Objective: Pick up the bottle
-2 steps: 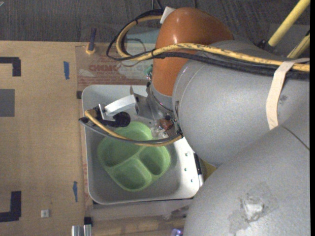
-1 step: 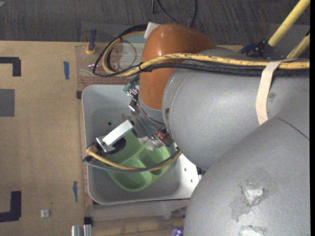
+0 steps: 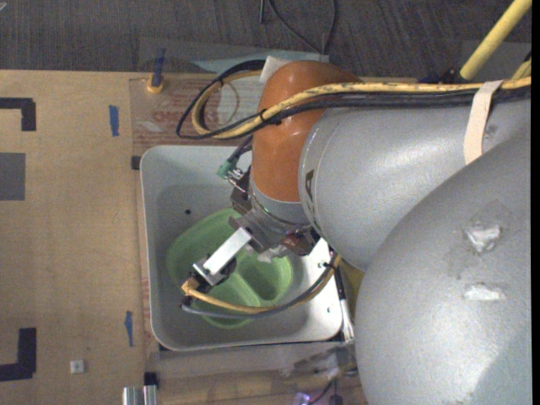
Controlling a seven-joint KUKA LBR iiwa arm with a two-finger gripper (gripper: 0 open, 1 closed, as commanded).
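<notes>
In the white bin (image 3: 160, 226) on the pale wooden worktop (image 3: 67, 226), a green plastic bowl (image 3: 190, 256) sits near the middle, its hollow facing up. The grey arm (image 3: 405, 184) reaches in from the right and bends down over the bin, its orange band (image 3: 283, 133) above the bin's far wall. The tool (image 3: 270, 241) hangs low over the bowl's right part, largely hidden under the wrist, so I cannot tell whether it is apart or together, or whether it touches anything. I cannot tell where the bottle lies, as the arm covers the bin's right side. Short strips of blue tape (image 3: 114, 121) mark the worktop left of the bin.
</notes>
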